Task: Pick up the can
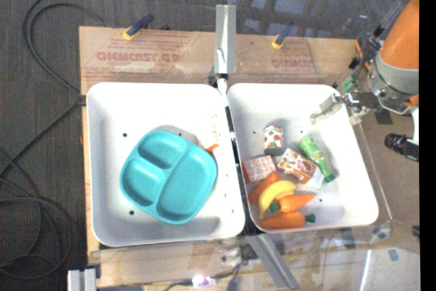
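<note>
The can [273, 138] stands upright in the right bin [354, 146], a little left of the bin's middle, white with a red pattern on its side. Nothing has lifted it yet; it rests on the bin floor, so by the look of it the whole pick is left to do.

The gripper [332, 105] hangs over the upper right part of that bin, well apart from the can and higher in the frame. Nothing is between its fingers. Whether they are spread or closed I cannot tell; the metal tip is too small and pale against the white bin.

Just below the can lie a red packet [258, 167] and a patterned box [296, 165], with a green bottle [317, 157] to the right, then a banana [275, 193] and carrots [285, 213] crowded toward the bin's lower edge. The can's upper and left sides face bare white floor, so an approach from the top of the frame looks the roomiest. The dividing wall between the bins runs near the can's left, which leaves less room there for a finger.

The left bin [109, 112] holds a teal divided plate [169, 176].
</note>
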`<control>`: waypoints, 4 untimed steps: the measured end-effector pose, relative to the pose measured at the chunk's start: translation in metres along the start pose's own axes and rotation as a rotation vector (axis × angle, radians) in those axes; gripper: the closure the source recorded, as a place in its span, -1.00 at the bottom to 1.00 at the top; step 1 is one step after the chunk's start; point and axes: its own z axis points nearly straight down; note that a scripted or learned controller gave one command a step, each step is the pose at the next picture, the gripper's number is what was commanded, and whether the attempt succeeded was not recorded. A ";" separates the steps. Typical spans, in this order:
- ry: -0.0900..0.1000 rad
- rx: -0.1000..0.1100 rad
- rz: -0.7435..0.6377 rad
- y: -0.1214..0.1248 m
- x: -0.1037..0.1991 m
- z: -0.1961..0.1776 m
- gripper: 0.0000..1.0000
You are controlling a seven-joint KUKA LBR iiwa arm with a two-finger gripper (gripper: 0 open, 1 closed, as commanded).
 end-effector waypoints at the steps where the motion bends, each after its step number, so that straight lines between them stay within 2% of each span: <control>1: -0.001 0.000 0.193 0.034 0.020 0.136 -1.00; 2: -0.009 0.004 0.297 0.086 0.072 0.141 -1.00; 3: -0.003 -0.009 0.406 0.020 0.049 0.140 -1.00; 4: -0.001 -0.011 0.405 0.021 0.049 0.130 1.00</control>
